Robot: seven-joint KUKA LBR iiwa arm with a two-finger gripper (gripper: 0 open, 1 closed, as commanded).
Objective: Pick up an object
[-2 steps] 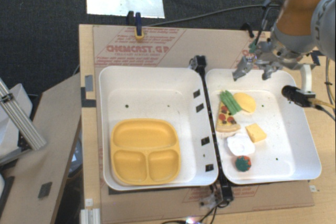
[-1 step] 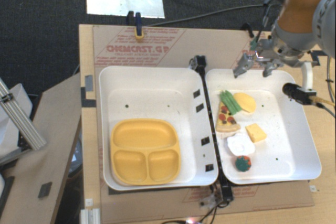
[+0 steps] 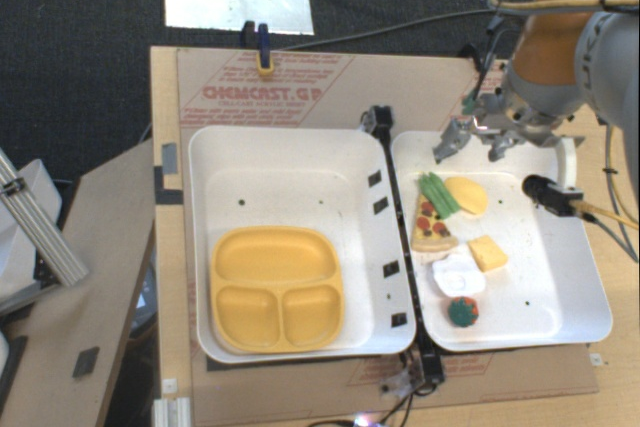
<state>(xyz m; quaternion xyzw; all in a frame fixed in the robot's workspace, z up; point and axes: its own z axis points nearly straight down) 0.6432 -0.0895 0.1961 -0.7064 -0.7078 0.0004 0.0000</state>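
left bin (image 3: 300, 140): yellow tray (image 3: 278, 289) | right bin (image 3: 575, 300): green beans (image 3: 437, 192), pizza slice (image 3: 431, 226), yellow disc (image 3: 467, 196), cheese block (image 3: 488, 253), white piece (image 3: 458, 273), green ball (image 3: 462, 312) | end effector (image 3: 476, 145): fingers spread open, holding nothing, above the bin's far edge

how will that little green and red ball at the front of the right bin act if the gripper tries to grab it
The green and red ball looks round, so it would probably roll if nudged off-centre. It is small, so likely light. It sits close beside the white piece, so the gripper may bump that too.
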